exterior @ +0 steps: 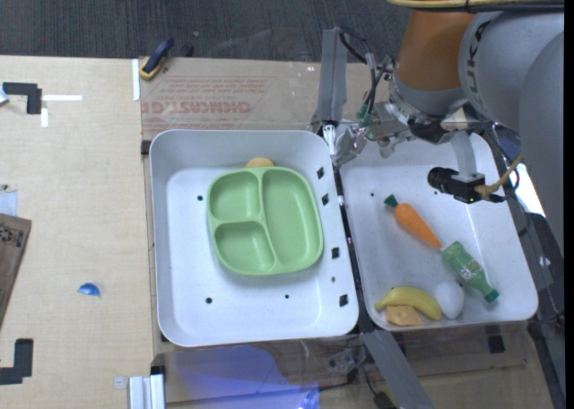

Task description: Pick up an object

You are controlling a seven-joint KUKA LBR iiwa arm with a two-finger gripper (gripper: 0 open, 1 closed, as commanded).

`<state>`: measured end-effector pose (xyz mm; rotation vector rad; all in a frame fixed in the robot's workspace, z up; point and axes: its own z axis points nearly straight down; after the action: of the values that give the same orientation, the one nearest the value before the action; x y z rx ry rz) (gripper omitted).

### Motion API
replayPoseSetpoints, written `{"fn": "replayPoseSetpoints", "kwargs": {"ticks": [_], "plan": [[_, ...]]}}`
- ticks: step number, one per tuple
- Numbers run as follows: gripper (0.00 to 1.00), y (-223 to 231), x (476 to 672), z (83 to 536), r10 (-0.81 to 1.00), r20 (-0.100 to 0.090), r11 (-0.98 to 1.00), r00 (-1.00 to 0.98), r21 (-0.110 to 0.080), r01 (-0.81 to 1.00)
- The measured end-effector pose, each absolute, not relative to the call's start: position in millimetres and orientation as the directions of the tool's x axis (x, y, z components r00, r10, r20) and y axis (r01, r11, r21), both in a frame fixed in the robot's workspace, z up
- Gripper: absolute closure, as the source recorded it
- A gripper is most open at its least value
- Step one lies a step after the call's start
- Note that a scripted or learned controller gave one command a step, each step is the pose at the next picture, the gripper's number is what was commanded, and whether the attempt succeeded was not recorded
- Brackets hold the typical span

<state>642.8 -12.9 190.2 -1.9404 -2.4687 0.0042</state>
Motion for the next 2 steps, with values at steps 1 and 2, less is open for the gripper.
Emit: {"fn": "replayPoseSetpoints", "kwargs": {"ticks": [1, 2], "plan": [[0.0, -77, 587.7, 190, 0.993, 0.0, 0.115, -0.115, -0.004, 0.993], [0.0, -106, 567.0, 90, 0.971, 0.0, 0.239, -0.239, -0.002, 0.971]]}}
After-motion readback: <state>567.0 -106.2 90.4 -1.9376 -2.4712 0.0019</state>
